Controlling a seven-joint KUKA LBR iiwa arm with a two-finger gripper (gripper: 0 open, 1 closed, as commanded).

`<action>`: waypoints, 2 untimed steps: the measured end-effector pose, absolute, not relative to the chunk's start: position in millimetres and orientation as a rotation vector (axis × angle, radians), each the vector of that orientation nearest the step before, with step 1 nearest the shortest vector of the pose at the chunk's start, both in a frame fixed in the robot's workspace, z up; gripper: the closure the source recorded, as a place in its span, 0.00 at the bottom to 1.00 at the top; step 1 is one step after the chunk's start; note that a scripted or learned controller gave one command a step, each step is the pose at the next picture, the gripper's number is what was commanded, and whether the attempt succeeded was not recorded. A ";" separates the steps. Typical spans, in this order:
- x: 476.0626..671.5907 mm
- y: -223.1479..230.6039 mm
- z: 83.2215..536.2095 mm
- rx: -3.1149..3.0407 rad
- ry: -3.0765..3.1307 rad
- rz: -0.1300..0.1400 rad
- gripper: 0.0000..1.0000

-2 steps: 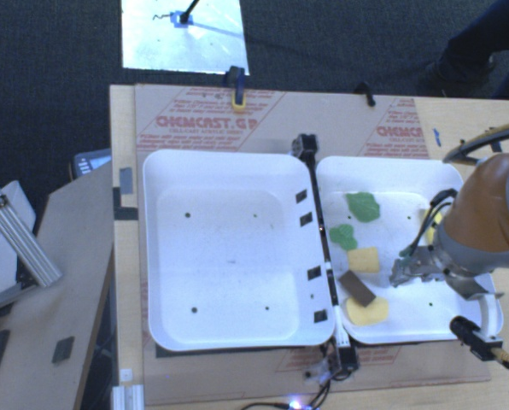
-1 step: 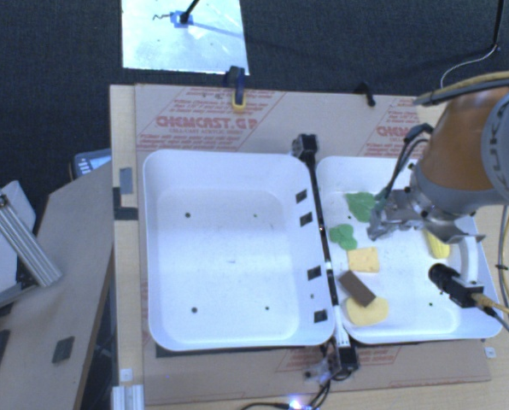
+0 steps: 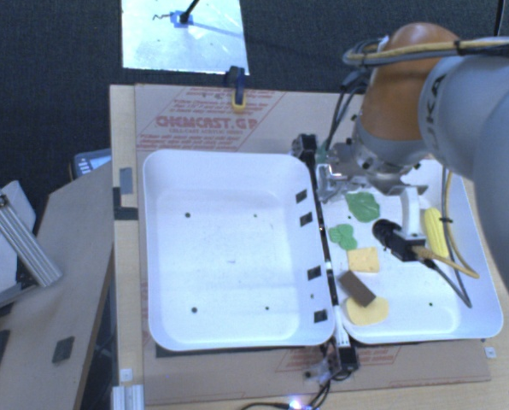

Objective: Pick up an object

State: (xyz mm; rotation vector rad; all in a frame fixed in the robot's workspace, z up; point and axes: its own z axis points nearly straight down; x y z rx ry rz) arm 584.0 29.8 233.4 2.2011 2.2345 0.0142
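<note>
Gripper sits low over the right bin's far-left corner, hard against that bin's left wall. Can't tell if it's open or closed, the wrist hides it.

Likely target: green piece, in the far-left part of the right bin, just inboard of that corner.

To do this step well, my read:
- Shift away from the bin's left wall before descending. There's little clearance there and a wall strike looks likely.
- Centre over the green piece, come straight down, and close across its narrow side.
- It looks flat and thin, probably soft, so go right down to the bin floor or the grip closes on air.
- Confirm the hold after lifting, not before.

Look of it: bright green, irregular leaf-like outline, matte, lying flat on the white floor. Good contrast.

Others in the right bin, all along its left half: second green bit, yellow square, brown block, yellow disc at the near-left corner. The brown block looks thicker and could be an easier grab.
</note>
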 end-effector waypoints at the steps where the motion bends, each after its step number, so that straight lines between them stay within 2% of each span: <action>1: 650.2 103.2 414.8 2.198 2.226 0.031 1.00; 2: 667.9 141.4 274.6 2.217 2.233 -0.008 1.00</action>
